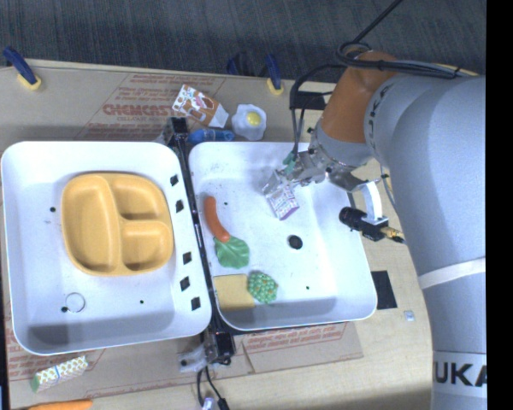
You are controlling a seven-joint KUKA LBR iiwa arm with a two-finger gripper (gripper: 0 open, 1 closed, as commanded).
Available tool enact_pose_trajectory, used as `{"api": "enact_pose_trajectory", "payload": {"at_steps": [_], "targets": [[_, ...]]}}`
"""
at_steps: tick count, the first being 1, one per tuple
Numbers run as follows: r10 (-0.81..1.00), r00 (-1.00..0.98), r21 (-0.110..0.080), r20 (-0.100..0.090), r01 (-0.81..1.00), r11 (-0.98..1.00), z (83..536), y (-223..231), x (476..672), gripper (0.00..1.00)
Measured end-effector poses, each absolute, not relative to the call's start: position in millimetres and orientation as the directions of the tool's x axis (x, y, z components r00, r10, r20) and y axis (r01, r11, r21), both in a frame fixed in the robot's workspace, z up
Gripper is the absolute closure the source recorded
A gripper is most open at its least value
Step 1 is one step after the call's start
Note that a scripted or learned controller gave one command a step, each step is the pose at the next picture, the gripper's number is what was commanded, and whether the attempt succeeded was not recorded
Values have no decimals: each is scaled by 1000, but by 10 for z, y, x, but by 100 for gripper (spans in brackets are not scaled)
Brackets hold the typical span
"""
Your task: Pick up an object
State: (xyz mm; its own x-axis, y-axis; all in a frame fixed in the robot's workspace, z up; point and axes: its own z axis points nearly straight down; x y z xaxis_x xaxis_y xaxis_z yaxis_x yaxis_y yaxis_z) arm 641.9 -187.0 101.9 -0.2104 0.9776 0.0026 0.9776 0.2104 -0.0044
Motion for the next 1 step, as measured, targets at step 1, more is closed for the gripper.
{"api": "enact_pose_trajectory", "payload": {"at_steps": [1], "targets": [[992,-123,-2,0,992,123,1641,-1410,6302,100]]}}
